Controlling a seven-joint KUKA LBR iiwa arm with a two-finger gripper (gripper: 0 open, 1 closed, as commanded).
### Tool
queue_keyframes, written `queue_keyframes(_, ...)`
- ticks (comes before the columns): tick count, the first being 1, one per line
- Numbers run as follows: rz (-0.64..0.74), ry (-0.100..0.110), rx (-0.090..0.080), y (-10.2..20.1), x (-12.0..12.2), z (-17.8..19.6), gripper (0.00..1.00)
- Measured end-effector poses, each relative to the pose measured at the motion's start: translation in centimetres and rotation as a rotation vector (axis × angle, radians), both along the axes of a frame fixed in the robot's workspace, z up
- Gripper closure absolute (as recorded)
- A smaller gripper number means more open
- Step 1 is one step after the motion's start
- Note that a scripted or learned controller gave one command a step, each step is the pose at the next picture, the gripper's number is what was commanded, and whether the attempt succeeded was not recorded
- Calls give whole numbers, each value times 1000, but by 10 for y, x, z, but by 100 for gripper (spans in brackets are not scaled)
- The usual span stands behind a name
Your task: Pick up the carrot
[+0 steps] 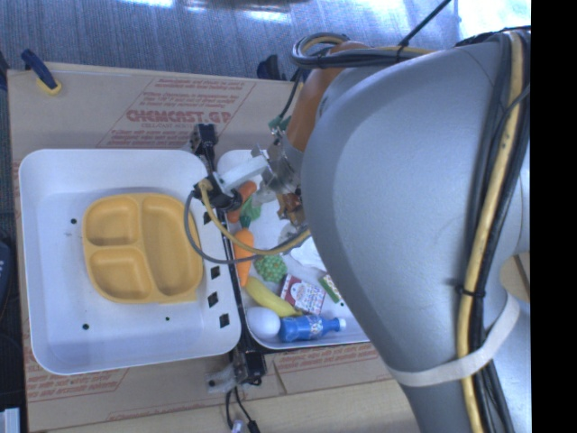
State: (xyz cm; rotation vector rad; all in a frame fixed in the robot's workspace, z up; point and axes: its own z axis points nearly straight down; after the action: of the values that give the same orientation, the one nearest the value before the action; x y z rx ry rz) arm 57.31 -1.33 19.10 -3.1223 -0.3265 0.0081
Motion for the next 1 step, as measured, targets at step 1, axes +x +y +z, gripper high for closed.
queue_keyframes(1,-1,-1,2,-13,24,0,0)
